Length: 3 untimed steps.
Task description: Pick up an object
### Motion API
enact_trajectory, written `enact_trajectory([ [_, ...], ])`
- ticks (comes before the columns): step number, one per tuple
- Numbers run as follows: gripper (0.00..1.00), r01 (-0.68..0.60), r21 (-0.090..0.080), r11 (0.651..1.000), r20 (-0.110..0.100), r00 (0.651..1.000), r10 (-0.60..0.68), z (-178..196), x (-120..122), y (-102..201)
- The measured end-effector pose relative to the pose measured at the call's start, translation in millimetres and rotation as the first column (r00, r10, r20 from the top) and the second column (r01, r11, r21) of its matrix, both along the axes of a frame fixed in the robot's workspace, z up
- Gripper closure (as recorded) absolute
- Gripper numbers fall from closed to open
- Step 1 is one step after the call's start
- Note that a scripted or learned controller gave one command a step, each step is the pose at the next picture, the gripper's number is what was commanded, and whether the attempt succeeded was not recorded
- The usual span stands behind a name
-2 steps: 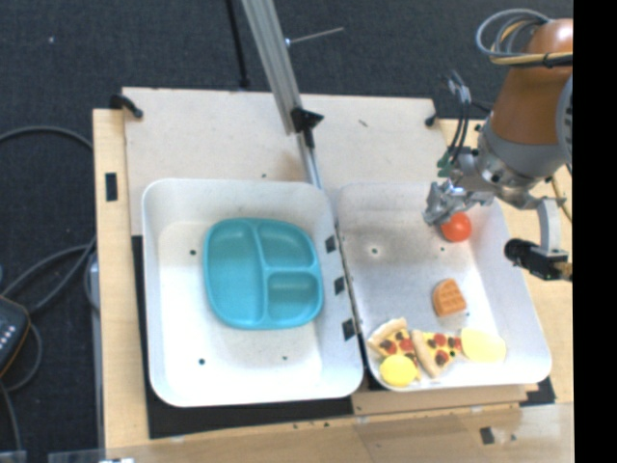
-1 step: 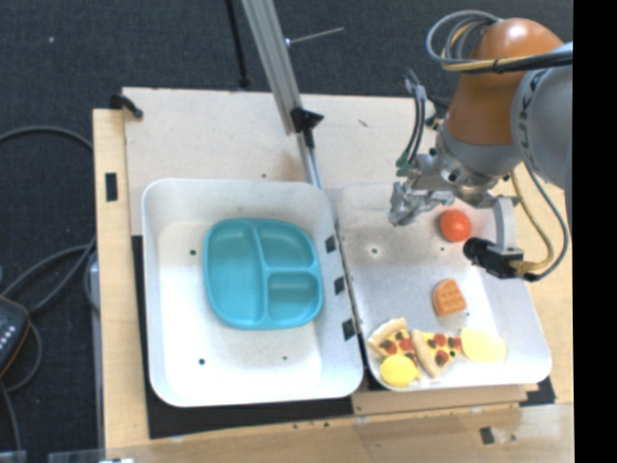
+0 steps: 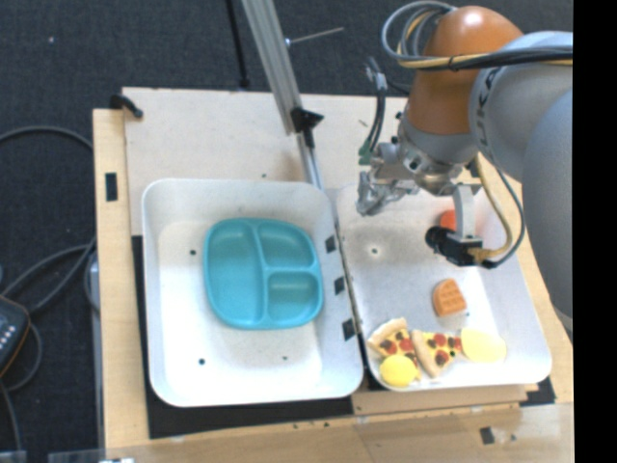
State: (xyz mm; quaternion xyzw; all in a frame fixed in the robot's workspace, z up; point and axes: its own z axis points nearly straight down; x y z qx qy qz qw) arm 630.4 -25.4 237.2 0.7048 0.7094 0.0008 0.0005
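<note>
My gripper (image 3: 372, 201) hangs over the far left part of the right bin (image 3: 386, 258), with bare bin floor below it and nothing seen between its fingers. In the same bin lie an orange waffle-like piece (image 3: 448, 298), two pizza slices (image 3: 416, 344), a yellow round piece (image 3: 397, 370) and a pale yellow piece (image 3: 483, 346), all near the front edge. A red-orange object (image 3: 444, 220) peeks out behind the arm's cable at the right.
A turquoise divided plate (image 3: 262, 273) lies in the middle of the left bin (image 3: 174, 220). A slanted metal rail (image 3: 275, 56) runs from the top down to the bins' far edge. The arm's grey body (image 3: 525, 114) overhangs the right bin's far right side.
</note>
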Motion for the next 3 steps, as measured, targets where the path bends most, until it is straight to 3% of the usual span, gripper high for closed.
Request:
enact_trajectory([
  [2, 1.0, -0.001, 0.001, 1.0, 0.0, 1.0, 0.001, 4, 6, 114],
  [3, 1.0, 0.002, -0.002, 1.0, 0.0, 1.0, -0.002, -4, 24, 111],
])
